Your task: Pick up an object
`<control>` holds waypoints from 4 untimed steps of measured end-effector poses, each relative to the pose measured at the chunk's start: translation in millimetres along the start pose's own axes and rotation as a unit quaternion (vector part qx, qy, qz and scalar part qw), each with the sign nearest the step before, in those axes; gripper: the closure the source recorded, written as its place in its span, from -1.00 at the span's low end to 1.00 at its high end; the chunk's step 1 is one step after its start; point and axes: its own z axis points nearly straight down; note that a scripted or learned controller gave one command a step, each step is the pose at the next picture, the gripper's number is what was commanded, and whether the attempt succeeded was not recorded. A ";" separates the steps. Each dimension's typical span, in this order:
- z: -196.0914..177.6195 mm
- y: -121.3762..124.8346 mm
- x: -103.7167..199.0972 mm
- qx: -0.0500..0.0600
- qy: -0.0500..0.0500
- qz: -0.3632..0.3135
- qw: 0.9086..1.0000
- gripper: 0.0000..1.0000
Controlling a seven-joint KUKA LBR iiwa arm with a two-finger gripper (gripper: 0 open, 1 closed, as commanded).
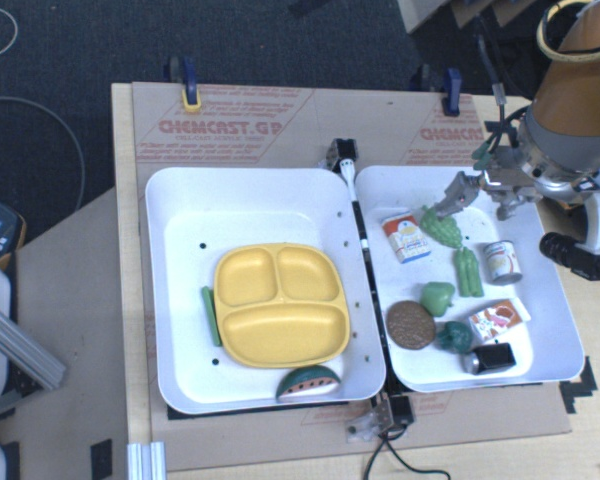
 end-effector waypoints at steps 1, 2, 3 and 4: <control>90.2 -56.7 8.5 0.006 0.001 0.001 1.000 -1.00; 160.9 -99.8 13.0 -0.001 0.001 0.002 1.000 -1.00; 146.0 -96.2 12.8 -0.006 0.000 0.000 1.000 1.00; 53.9 -32.0 83.9 -0.008 -0.001 -0.004 1.000 1.00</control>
